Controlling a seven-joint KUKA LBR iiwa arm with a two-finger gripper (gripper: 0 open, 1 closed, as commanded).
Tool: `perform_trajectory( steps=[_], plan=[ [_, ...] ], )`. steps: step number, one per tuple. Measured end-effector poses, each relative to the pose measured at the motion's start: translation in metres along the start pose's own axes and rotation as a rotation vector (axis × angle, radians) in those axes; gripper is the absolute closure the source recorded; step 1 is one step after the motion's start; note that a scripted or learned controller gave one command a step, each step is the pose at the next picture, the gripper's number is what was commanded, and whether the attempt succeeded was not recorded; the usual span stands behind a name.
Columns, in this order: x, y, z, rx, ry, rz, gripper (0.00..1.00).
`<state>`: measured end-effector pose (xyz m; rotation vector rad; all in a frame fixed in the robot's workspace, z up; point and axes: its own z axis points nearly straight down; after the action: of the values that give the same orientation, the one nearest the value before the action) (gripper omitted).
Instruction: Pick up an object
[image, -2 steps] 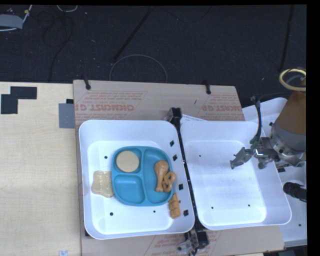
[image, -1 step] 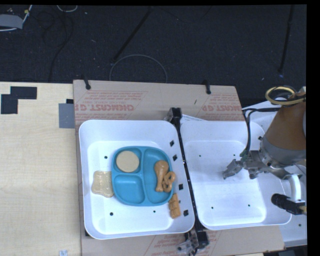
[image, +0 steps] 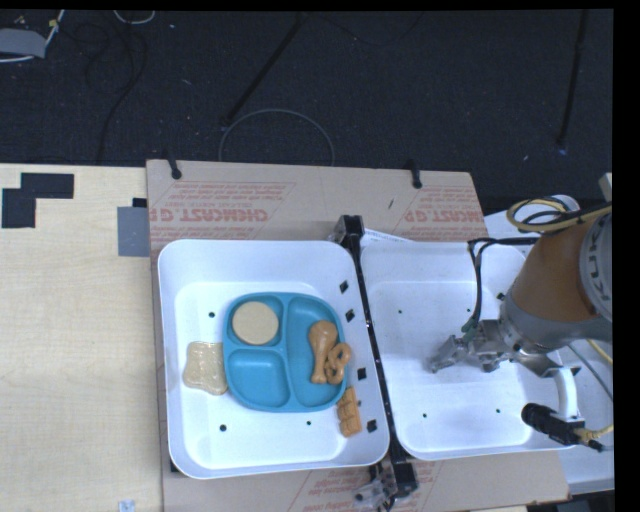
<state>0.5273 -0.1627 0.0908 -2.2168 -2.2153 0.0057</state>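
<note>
Gripper (image: 447, 357): in right bin (image: 440, 440), low over bare floor; I cannot tell its state. Step: approach, nothing picked. Candidates, left bin (image: 190, 270): blue divided tray (image: 262, 385) with round cracker (image: 254, 322), pretzel (image: 335, 362); beige biscuit (image: 205, 367) beside. Next: I must cross over, descend on one.

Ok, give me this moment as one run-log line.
arm: over right bin | gripper: low, nothing seen held | left bin: blue tray with round cookie, pretzel pieces | pick: not yet
</note>
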Motion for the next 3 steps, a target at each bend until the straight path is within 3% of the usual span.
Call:
perform_trajectory(
  steps=[1,3],
  plan=[
    [-0.001,0.001,-0.013,-0.003,-0.001,0.005,1.0],
    [0.008,-0.004,-0.133,-0.01,-0.003,-0.002,1.0]
  ],
)
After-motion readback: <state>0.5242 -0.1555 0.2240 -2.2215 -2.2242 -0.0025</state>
